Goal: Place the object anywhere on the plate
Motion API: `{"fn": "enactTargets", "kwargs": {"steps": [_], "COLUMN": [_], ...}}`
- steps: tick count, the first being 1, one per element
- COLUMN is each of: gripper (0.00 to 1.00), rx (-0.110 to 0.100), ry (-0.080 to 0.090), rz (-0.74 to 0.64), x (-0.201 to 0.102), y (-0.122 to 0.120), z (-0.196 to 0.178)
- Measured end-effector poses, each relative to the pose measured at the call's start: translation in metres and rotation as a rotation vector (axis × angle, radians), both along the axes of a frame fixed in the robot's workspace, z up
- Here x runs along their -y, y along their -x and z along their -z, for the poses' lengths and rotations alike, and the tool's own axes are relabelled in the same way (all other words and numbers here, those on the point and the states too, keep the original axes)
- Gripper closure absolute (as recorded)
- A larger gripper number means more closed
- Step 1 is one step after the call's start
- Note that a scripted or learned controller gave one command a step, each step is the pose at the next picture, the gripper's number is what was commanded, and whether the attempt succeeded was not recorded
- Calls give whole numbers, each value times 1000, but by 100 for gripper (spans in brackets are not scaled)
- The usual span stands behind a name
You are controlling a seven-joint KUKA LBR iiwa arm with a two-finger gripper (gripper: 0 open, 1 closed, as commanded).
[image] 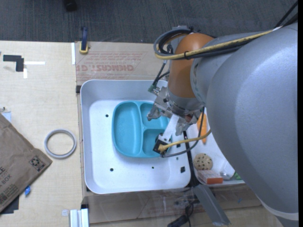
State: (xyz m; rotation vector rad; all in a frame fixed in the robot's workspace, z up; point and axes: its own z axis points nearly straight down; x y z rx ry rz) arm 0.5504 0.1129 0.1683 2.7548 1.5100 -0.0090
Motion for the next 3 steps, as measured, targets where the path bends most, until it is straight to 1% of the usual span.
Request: {"fn": "enactTargets", "kwargs": {"steps": [1,2,3], "gripper": [0,0,100], "rx": [2,2,-3], "ry": [0,1,4], "rz": [62,264,259], "x": [25,41,41], "y": [-52,-52,-51], "z": [-44,-99,-106]}}
